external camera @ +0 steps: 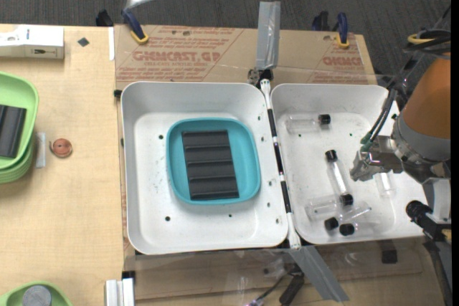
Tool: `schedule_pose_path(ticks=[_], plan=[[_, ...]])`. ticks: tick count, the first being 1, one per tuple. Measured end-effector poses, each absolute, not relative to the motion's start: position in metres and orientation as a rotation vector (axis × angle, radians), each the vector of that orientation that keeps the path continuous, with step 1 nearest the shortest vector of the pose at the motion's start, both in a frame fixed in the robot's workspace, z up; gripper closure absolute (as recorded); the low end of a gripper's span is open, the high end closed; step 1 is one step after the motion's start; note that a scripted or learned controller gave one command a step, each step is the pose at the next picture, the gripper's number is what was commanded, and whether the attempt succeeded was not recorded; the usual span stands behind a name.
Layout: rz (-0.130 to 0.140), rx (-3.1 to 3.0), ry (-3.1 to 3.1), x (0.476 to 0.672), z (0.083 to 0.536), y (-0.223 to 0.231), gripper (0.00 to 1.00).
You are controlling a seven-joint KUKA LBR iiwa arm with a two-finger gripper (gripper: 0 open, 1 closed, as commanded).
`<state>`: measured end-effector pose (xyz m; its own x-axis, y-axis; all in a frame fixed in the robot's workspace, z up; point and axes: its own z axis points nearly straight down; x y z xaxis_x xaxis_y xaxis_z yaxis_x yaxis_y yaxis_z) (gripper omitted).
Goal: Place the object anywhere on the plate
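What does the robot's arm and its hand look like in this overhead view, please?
The arm is bulky and rounded, with a broad orange band above a grey wrist section. Dark cables with a green strand run down its near side towards the hand, a small metallic silver-grey unit. A black fitting sits lower down beside the arm, near the right bin's edge.

Left bin [143, 226]: holds the plate [247, 154] at its middle, with a ridged block [209, 163] lying on the plate.
Right bin [301, 226]: touches the left bin's side; several tubes [336, 175] lie scattered in it (mostly toward the near edge).
Gripper [366, 170]: over the right bin's right side.
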<state>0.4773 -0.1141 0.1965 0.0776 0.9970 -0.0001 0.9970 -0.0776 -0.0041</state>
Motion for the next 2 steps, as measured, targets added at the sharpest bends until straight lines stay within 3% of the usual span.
schedule_pose_path(ticks=[2], plan=[[0.009, -2.307, -2.129, 0.4790, 0.2129, -0.1162, 1.00]])
